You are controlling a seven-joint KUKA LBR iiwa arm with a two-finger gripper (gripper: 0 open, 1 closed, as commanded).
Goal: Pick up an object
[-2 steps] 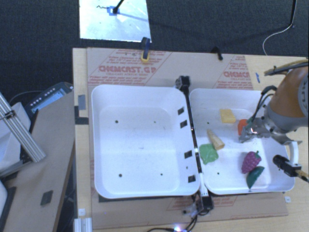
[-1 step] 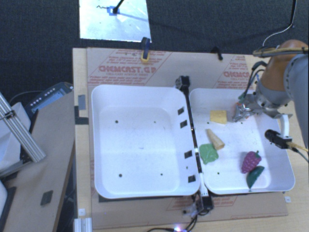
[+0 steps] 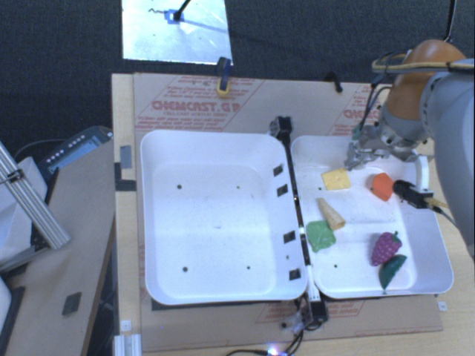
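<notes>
From the camera view, the two white bins are sitting side by side on the counter (image 3: 126, 221), and the right bin (image 3: 438, 262) is serving as the landmark; the left bin (image 3: 159, 199) is touching its left wall along a dark central divider. The grey arm (image 3: 453, 117) with its orange band is reaching in over the right bin's upper right corner, and the pincer (image 3: 356, 159) is hanging over the upper part of that bin, its tips pointing down just above the floor; whether the tips are spread or pressed together I cannot tell, and nothing is showing between them. A yellow block (image 3: 336, 179) is lying in the right bin's upper middle, just below and slightly left of the pincer, apart from it; an orange piece (image 3: 381, 186) is lying to the right of the block, near the bin's right side, beside a black fitting with a cable that is crossing the rim. A tan cone (image 3: 331, 213) is resting toward the bin's left wall at mid-height, with a green leafy piece (image 3: 320, 236) touching its lower end. A purple grape cluster (image 3: 385, 248) is lying in the lower right part of the bin, and a dark green pod (image 3: 391, 270) is sitting just below it, near the bottom rim.
</notes>
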